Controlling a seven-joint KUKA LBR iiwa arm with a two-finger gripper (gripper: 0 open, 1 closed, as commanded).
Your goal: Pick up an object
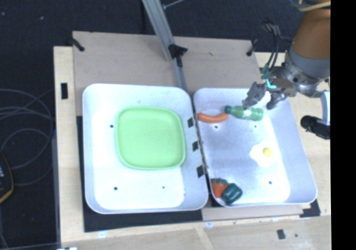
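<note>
Camera view: I see the pincer (260, 98) over the right bin's (295, 149) far edge, fingers spread, grasping nothing. Just below lies a green bottle-shaped toy (246, 113), beside an orange sausage shape (212, 116). Fried-egg piece (263, 154) mid-bin. Left bin (100, 149) carries a smooth green square plate (150, 137).

Plate (150, 137) in left bin (97, 149) (centred)

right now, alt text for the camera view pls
A grey arm's pincer hovers over a green bottle in the right bin, which also holds a toy hot dog, a fried egg and a strawberry. The left bin holds a green plate.
</note>
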